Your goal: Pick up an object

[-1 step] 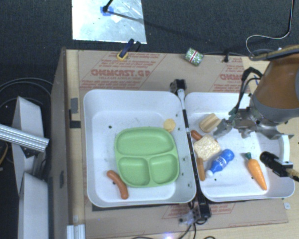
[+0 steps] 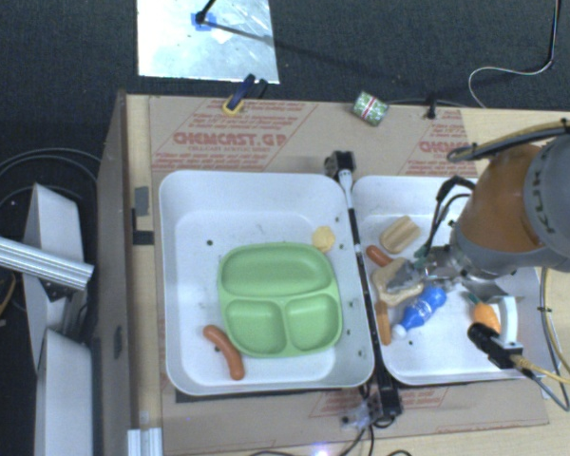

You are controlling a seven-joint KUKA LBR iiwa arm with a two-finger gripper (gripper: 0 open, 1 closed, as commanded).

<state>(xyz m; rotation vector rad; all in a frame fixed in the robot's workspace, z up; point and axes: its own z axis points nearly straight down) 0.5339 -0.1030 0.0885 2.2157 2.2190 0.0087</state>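
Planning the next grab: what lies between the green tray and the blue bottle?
In the camera view, between the green tray and the blue bottle run the bins' adjoining walls, then a small orange piece in the right bin.

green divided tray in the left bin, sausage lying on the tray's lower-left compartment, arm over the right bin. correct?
Not quite. The camera view shows the sausage lying on the floor of the left bin, just off the lower-left corner of the green divided tray, not in a compartment. The rest stands: the tray is in the left bin and the arm is over the right bin.
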